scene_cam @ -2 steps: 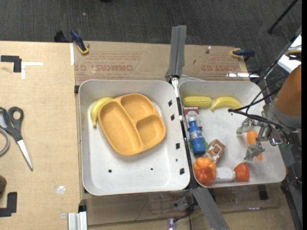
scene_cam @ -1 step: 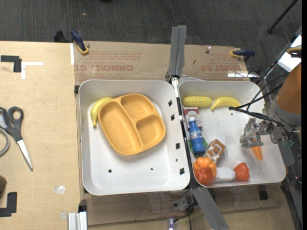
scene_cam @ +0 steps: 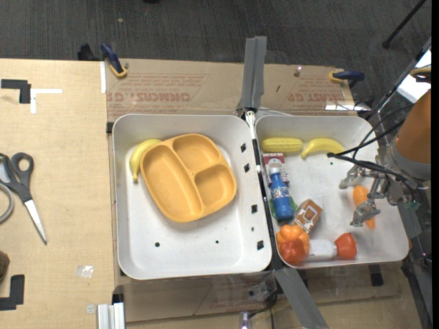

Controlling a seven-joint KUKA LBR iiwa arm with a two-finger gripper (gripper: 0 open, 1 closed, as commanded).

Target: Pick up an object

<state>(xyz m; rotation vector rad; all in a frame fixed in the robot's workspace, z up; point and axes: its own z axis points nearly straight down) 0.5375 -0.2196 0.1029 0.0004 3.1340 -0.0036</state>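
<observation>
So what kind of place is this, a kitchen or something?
More likely a robot test bench: two white bins of toy food like a banana sit on a wooden table with scissors, and an arm's gripper reaches in.

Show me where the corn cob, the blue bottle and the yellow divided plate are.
corn cob (scene_cam: 282, 144): camera view, middle of the cob, right bin.
blue bottle (scene_cam: 280, 194): camera view, middle of its body, right bin.
yellow divided plate (scene_cam: 186, 177): camera view, ridge between its compartments, left bin.
</observation>
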